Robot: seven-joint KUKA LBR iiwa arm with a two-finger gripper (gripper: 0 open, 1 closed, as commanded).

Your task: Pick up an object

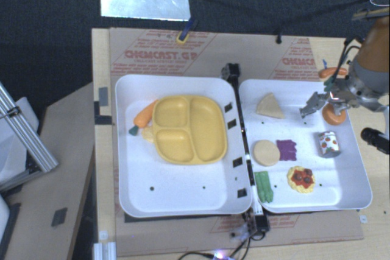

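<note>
**Q:** Green piece [264, 186] at the near edge of the right bin [353, 149], what else is around it?

**A:** Small pizza-like disc [301, 179] with red topping just to its right. Behind those: round tan cookie [265, 152] touching a purple scrap [286, 148], and a little can [328, 144] with a red-spotted label nearer the right wall. Pale wedge [269, 106] sits toward the far left of that bin.

**Q:** Arm pose?

**A:** Arm [373, 58] comes in from the right over the far right corner of the right bin, orange band above the wrist, wrist tipped down and leftward. Gripper [320, 104] points toward the bin's middle, hovering between the wedge and an orange object [335, 114] that lies just under the wrist.

**Q:** Fingers?

**A:** Can't tell whether they're spread or pressed together (grey blur at this angle). Nothing visible between them.

**Q:** Left bin?

**A:** Left bin [131, 189] has a yellow divided tray [186, 129], three compartments. Toy carrot [144, 114] lies against the tray's left rim, tip toward the near-left. All of it well apart from the gripper.
</note>
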